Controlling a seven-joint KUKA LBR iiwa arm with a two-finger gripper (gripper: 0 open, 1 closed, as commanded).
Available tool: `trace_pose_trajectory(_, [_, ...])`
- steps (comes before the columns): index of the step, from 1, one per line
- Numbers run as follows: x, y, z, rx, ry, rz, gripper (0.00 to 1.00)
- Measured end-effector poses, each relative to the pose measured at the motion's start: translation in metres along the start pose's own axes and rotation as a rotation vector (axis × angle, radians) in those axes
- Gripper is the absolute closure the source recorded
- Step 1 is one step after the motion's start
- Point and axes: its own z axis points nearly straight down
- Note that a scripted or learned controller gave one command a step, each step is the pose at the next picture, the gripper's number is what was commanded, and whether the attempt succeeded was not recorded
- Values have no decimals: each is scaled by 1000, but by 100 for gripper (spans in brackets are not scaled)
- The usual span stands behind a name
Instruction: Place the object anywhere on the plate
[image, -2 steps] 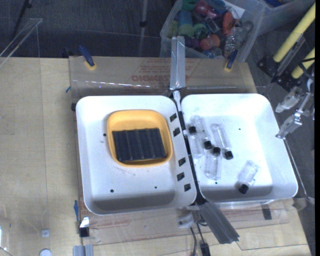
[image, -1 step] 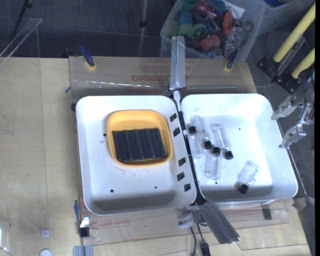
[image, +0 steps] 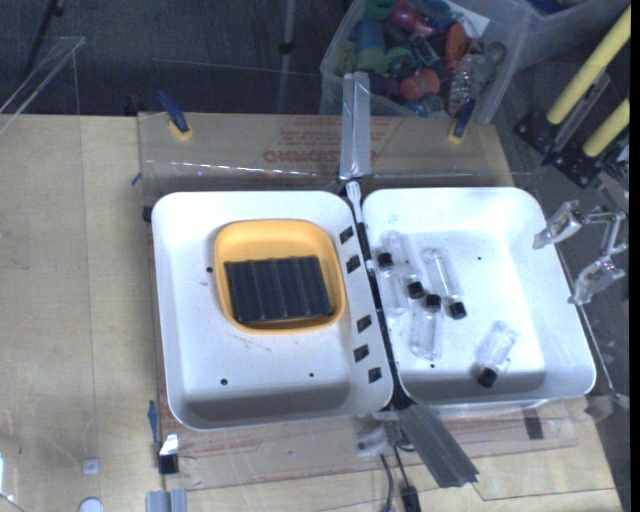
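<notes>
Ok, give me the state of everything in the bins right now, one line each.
Plate: yellow, in the left bin, flat, dark ridged slab on it.
Slab: lying flat on the plate.
Vials: clear with black caps, lying on their sides in the right bin, clustered.
Lone vial: on its side, apart from the cluster, toward the near right corner.
Left bin: holds the plate.

Open from above over the yellow plate (image: 275, 243) in the left bin (image: 180, 300). Cluttered right bin (image: 520, 230): clear vials (image: 430, 300) scattered mid-floor, divider (image: 365, 290) between bins.
</notes>
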Motion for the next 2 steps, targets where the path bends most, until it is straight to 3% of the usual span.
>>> trace_pose_trajectory(1, [9, 7, 34, -1, -1, -352, 0])
trace_pose_trajectory(2, [25, 14, 16, -1, -1, -627, 0])
